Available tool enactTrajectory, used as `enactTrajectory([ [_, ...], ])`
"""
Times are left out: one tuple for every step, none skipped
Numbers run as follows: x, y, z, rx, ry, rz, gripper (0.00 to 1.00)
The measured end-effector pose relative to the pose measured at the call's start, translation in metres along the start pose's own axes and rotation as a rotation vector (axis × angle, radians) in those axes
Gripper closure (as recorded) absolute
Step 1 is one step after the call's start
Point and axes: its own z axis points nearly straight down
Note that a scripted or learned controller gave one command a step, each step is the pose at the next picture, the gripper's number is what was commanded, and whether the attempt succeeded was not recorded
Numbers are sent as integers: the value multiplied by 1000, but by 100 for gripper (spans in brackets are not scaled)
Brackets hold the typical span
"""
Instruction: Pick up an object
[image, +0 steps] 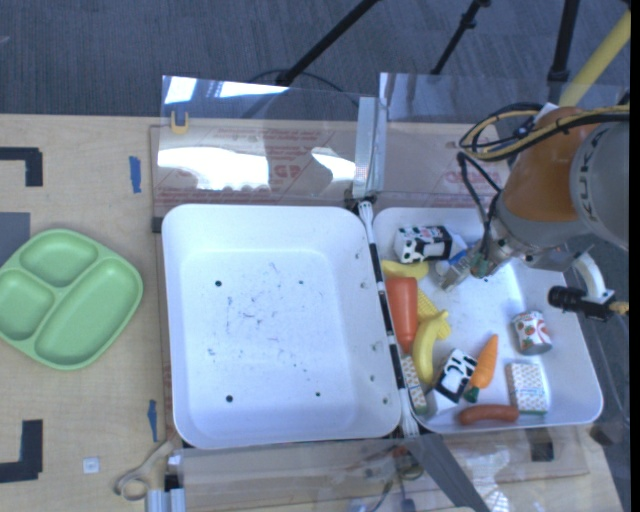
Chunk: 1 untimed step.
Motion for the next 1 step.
enactTrajectory([
  [64,59,-87,7,4,275,100],
])
